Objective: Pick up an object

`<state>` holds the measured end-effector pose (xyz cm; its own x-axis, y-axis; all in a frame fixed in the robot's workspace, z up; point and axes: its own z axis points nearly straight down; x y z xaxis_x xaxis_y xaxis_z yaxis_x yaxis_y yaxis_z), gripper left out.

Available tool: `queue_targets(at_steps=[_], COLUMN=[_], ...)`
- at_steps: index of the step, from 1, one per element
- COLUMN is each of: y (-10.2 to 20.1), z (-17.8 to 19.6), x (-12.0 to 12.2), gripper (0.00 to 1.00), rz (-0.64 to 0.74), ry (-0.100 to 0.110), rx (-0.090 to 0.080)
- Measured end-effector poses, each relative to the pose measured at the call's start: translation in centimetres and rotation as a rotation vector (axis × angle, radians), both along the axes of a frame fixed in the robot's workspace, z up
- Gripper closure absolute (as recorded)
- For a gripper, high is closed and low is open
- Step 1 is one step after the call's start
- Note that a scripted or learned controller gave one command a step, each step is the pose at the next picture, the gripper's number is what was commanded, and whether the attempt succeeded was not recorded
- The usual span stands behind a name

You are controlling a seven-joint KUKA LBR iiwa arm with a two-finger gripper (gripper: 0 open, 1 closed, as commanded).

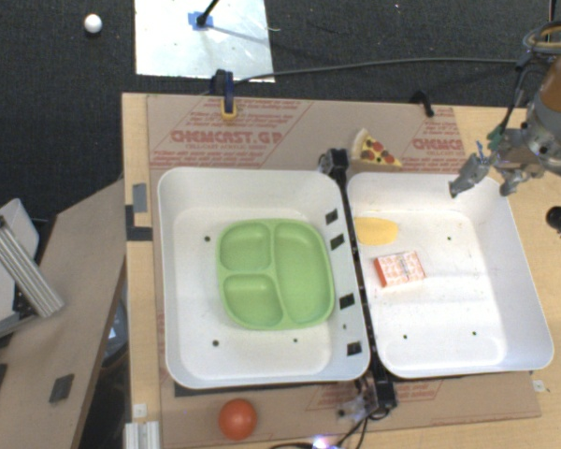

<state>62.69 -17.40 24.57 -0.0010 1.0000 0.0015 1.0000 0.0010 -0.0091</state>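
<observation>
- Orange ball [237, 418] is sitting on the surface, nearest the camera.
- Red packet [398, 269] is lying in the right bin [505, 344].
- Gripper [487, 181] is hovering over that bin's far right corner, fingers [467, 177] spread wide, gripping nothing.

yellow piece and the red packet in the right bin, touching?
Apart. The camera view shows bare white bin floor between the yellow piece and the red packet, which lies below and slightly right of it.

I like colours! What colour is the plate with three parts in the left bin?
Light green plate, seen in the camera view.
</observation>
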Motion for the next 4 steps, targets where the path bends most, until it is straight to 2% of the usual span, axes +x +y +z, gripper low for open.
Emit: queue_targets(at_steps=[1, 3, 4], y=[0.0, -0.5, -0.6], z=[0.7, -7.8, -14.0], x=[0.2, 0.9, 0.6], gripper=[0.0, 0.0, 0.0], rz=[0.003, 0.0, 0.0], ry=[-0.011, -0.009, -0.007], rx=[-0.002, -0.002, -0.001])
